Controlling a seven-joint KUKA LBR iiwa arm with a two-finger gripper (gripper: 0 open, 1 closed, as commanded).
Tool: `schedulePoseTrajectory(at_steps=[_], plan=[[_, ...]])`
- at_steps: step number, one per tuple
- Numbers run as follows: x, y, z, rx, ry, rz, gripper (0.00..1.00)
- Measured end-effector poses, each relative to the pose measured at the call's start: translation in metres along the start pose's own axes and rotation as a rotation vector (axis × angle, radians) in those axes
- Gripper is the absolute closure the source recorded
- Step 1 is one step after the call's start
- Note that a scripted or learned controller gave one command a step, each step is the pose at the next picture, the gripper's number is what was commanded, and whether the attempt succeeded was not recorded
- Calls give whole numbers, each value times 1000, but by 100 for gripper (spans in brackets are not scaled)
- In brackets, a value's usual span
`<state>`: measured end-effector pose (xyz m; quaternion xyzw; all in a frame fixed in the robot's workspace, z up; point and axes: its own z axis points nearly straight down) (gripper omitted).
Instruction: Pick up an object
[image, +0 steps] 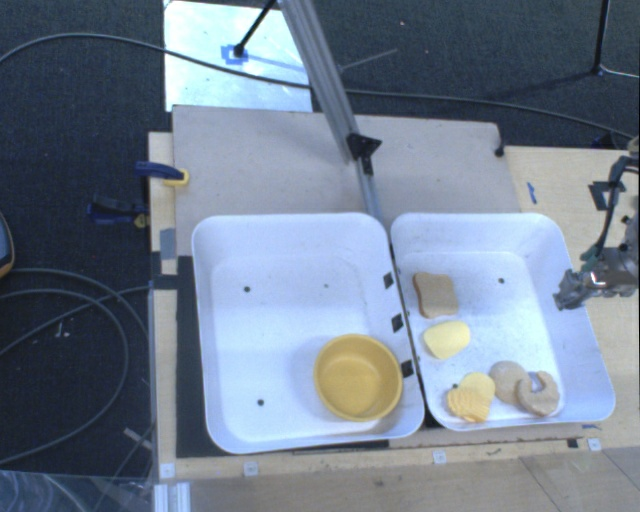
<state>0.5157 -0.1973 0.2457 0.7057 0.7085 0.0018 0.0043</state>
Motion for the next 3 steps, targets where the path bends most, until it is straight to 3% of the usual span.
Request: schedulePoseTrajectory(at_steps=[1,3], plan=[[0,2,-26,3,1,-1,100],[91,42,-34,4,4,-6,100]])
